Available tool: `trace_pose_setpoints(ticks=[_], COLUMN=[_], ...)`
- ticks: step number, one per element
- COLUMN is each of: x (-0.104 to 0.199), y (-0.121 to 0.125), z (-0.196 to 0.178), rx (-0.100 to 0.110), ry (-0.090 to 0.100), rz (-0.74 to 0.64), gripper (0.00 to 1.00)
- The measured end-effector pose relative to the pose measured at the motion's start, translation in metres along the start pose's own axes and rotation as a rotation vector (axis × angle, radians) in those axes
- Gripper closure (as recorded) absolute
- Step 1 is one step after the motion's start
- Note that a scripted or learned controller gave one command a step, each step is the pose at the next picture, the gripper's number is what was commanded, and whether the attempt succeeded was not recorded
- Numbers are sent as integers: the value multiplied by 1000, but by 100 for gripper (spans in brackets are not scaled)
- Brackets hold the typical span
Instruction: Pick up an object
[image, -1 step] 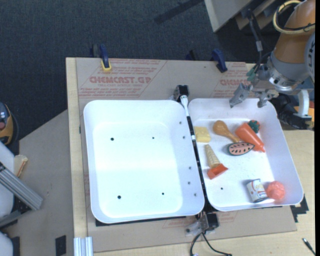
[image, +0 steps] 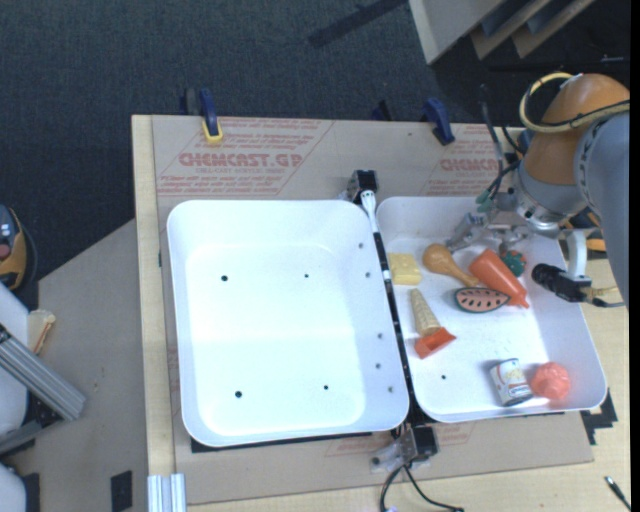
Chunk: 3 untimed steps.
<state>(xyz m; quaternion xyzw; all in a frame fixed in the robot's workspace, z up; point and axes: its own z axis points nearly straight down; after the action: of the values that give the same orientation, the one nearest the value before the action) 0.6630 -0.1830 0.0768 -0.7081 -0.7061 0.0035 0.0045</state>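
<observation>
- From the camera view above the bench, I reach in from the right, and my gripper (image: 492, 232) hangs over the far part of the right bin (image: 590, 345), its tips down among the toys there.
- I cannot tell how my jaws stand: they are small and cluttered against the metal, and I see nothing held between them.
- Just beside my tips lies the orange carrot (image: 498, 275), tilted, with a tan pear-shaped piece (image: 442, 262) to its left and a watermelon slice (image: 481, 299) just in front of it.
- Further toward the near edge sit a yellow block (image: 404, 269), a cone with a red end (image: 428, 323), a small can (image: 510, 381) and a pink ball (image: 550, 380) touching it.
- The left bin (image: 190, 300) plays no part yet.
- I judge this as the approach before a grasp. The carrot looks like my nearest target.
- Next I need to centre over one piece, settle low, close, and lift straight; the crowded neighbours could spoil my grip.
</observation>
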Motion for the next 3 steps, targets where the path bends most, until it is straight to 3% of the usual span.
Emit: trace_pose_setpoints(ticks=[1,2,3], x=[1,-13,-43], y=[4,4,-22], z=[-20,-81,-218], rx=[-14,-20,-27], ry=[-3,-5,-9], rz=[-4,-2,0], gripper=[100,100,100])
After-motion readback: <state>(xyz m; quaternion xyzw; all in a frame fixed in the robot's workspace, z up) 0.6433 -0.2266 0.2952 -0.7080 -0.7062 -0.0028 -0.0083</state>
